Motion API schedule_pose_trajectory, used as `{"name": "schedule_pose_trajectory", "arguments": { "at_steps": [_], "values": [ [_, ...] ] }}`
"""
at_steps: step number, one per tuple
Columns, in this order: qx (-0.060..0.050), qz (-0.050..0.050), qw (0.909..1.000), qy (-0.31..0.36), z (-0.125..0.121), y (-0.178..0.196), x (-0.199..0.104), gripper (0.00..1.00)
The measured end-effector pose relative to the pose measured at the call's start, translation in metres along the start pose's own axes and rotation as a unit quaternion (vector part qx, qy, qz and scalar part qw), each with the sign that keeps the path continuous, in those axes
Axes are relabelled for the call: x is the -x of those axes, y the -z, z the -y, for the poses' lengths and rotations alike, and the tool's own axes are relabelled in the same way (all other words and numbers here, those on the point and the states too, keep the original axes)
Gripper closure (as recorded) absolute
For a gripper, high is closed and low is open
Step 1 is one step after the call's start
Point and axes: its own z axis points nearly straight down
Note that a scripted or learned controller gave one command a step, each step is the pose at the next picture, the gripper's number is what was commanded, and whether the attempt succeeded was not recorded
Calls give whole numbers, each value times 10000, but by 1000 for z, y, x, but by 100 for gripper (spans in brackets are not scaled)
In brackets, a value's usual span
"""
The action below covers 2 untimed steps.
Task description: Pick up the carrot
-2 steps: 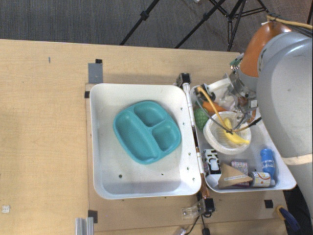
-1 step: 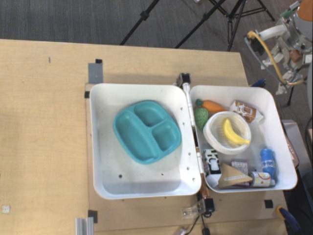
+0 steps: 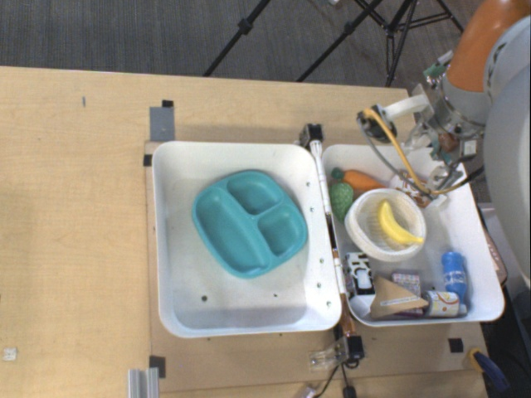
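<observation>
Carrot: short orange tapered carrot (image 3: 362, 180), far-left corner of the right-hand white plastic bin (image 3: 485, 247), touching the green round vegetable (image 3: 341, 197) and tucked against the white bowl (image 3: 362, 222) holding a yellow banana (image 3: 396, 225).
Long axis: roughly 9-to-3, thick end towards 3.
Hand (image 3: 431, 143): above the bin's far edge; carrot lies at about 8 o'clock from it, near.
Hand state: cannot tell, cabling hides it.
Next move, judged: shift towards 8, then descend.

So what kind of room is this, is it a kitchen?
Probably not a kitchen; it looks like a robot lab. A robot arm reaches over a wooden bench with two white bins holding toy food like a carrot, and black tripod legs stand behind.
</observation>
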Motion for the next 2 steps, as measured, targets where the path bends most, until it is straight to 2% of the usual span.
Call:
{"name": "schedule_pose_trajectory", "arguments": {
  "at_steps": [1, 2],
  "values": [
    [-3, 6, 10000, -74, -12, -135, -38, 0],
    [11, -11, 9926, 1215, -74, -38, -11, 0]
  ]
}}
